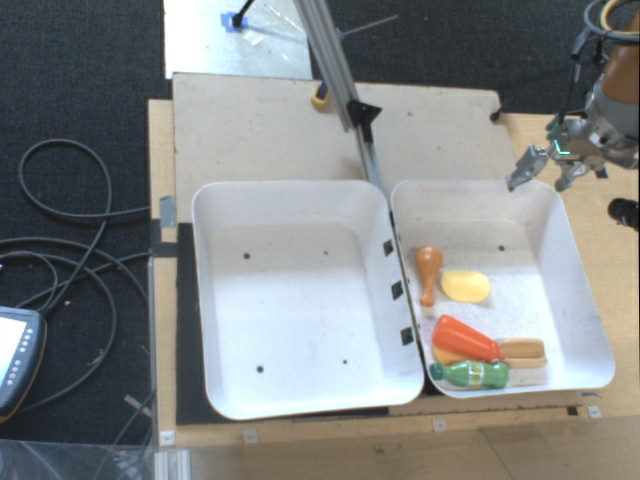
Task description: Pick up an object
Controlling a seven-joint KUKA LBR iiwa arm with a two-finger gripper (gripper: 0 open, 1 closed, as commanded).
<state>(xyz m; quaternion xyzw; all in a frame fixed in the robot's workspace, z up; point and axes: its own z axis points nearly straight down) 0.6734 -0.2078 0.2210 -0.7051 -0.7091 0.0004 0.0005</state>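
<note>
The right bin [560,238] holds several toy foods. A tan drumstick [429,270] lies near its left wall, with a yellow lemon-like piece [466,286] beside it. Toward the front are an orange carrot [464,339], a hot dog in a bun [522,351] and a green bottle [470,373]. My gripper [548,168] hangs above the bin's far right corner, well away from all of them. Its fingers are spread and hold nothing.
The left bin [210,298] sits beside the right one. A slanted metal pole [335,63] crosses the board behind the bins. Cables [70,218] and a tablet [15,353] lie on the floor at left.
</note>
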